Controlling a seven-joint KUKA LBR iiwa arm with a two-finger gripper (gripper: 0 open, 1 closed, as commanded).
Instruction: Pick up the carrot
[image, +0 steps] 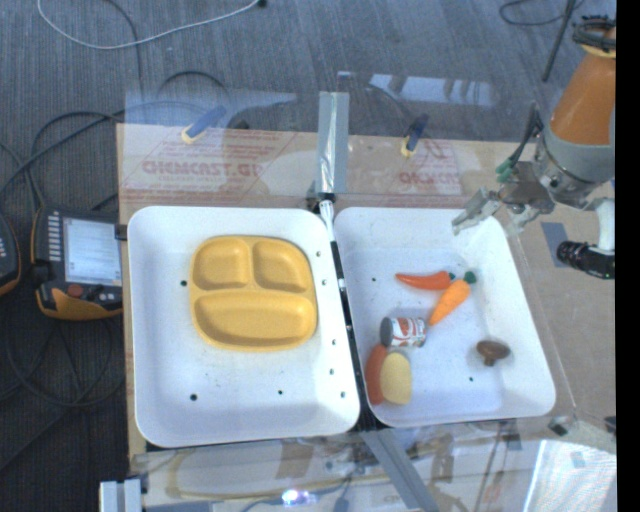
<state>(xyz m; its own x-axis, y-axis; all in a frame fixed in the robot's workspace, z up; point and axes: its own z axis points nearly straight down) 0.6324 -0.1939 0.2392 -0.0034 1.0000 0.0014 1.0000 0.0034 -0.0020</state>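
The carrot (449, 299) is orange with a green top and lies at a slant in the middle of the right bin (520, 300), its top pointing to the upper right. Its top end lies right by the tip of an orange-red pepper (422, 281). My gripper (492, 211) hangs over the bin's far right corner, up and to the right of the carrot and well apart from it. Its fingers are spread open with nothing between them.
In the right bin a small tin can (403, 331) lies just below-left of the carrot. A yellow potato-like piece (397, 378) and a red piece (375, 368) sit near the front-left corner, and a brown lump (491, 351) is at the right. The left bin (160, 300) holds a yellow divided plate (253, 291).
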